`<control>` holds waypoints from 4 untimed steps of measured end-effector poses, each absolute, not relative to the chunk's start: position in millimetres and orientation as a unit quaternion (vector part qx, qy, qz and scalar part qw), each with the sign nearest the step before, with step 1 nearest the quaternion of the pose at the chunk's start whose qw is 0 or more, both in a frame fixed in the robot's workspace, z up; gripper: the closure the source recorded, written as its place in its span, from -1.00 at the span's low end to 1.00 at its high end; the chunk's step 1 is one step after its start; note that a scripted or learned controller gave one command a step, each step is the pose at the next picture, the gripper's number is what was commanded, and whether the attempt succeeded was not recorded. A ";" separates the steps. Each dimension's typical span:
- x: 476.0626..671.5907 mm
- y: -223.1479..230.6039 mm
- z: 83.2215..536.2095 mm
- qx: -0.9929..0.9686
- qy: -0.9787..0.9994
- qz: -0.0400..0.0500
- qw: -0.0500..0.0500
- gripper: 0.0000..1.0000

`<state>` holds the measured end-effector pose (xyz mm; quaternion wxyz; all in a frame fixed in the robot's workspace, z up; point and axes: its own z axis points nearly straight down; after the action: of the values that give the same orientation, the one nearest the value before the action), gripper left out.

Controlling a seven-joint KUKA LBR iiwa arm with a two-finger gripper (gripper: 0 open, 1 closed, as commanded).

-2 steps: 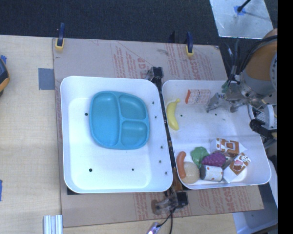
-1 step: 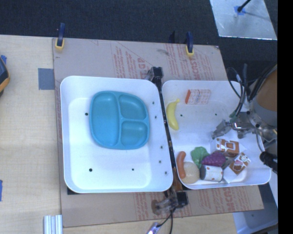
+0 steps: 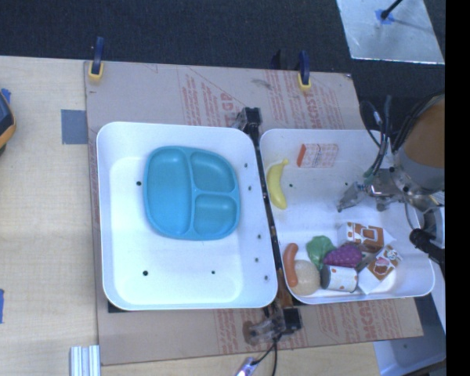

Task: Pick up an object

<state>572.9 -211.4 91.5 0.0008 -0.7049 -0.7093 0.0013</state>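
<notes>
Pincer [image 3: 351, 202] first: it hangs low over the right bin [image 3: 329, 141], out in the bare middle of the floor, and I read its two thin prongs as spread a little, with nothing between them. Nothing held, then, as far as I can see. The arm [image 3: 423, 143] comes in from the right rim behind it.

Nearest things lie below it in my view, towards the bin's front wall: a small brown-and-white carton [image 3: 363, 235] just beside, then the purple grapes [image 3: 345, 254] and the green piece [image 3: 319, 249] crowded together, with a can [image 3: 338, 279] and an orange sausage [image 3: 290, 257] beyond. That heap is tight; things touch one another, so little room for prongs.

Off to the pincer's left lies the banana [image 3: 276, 184], alone, close to the bin's left wall, its long axis running front to back. Above and left, the orange-and-white packet [image 3: 316, 156] sits flat, also alone.

I judge the banana the cleaner pick, approached across its width, though the wall crowds one side. Over in the left bin [image 3: 180, 292] the blue plate [image 3: 192, 193] is well apart.
</notes>
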 end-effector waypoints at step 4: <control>656.4 -211.7 92.2 -0.706 -0.708 0.000 0.001 -1.00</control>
<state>656.4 -211.7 92.2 0.0008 -0.7058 -0.7084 0.0004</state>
